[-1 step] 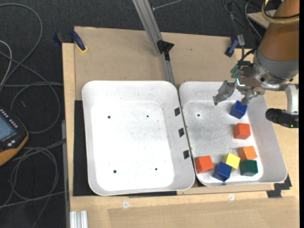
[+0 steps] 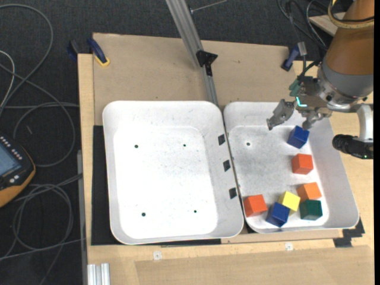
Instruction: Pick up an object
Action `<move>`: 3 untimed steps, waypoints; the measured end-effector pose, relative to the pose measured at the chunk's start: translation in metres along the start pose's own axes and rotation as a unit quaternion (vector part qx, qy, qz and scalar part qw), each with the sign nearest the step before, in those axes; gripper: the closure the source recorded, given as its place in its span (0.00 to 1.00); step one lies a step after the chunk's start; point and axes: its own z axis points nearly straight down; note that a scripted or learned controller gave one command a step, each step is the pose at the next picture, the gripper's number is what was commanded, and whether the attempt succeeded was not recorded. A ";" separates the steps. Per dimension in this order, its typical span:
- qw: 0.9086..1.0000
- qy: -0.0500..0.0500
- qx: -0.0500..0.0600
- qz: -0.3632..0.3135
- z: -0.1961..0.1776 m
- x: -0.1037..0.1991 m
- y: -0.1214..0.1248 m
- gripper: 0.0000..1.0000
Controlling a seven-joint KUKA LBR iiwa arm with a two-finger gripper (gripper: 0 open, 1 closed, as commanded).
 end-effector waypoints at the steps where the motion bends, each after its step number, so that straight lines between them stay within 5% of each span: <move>1: 1.000 0.000 0.003 0.000 0.060 0.007 0.004 0.00; 3: 1.000 0.000 0.004 0.000 0.172 0.002 0.015 0.00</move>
